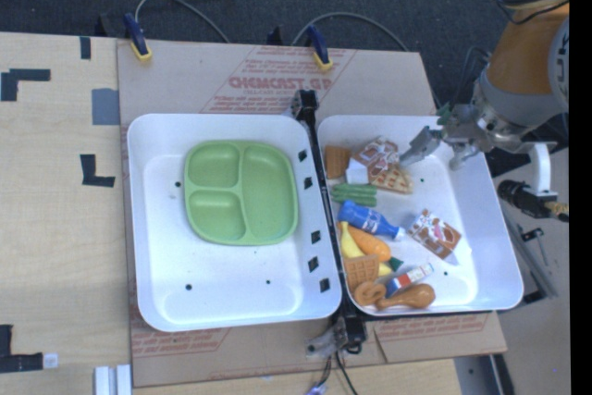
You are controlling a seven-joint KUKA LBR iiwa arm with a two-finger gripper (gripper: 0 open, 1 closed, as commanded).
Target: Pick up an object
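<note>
Cut off by the right edge of the view: the arm (532,32), showing only its orange band and grey wrist. Too small to resolve: the printing on the snack packet (436,234) and on the blue bottle (368,220). Partly covered by neighbouring items: the yellow piece (349,244), overlapped by the orange carrot-shaped item (373,245); possibly a banana. Partly hidden at the bin divider: the black clamp (304,104). Cut off by the bottom edge: the cables (331,365) below the bins. Cut off by the left edge: the black tape marks (23,80) on the bench.
</note>
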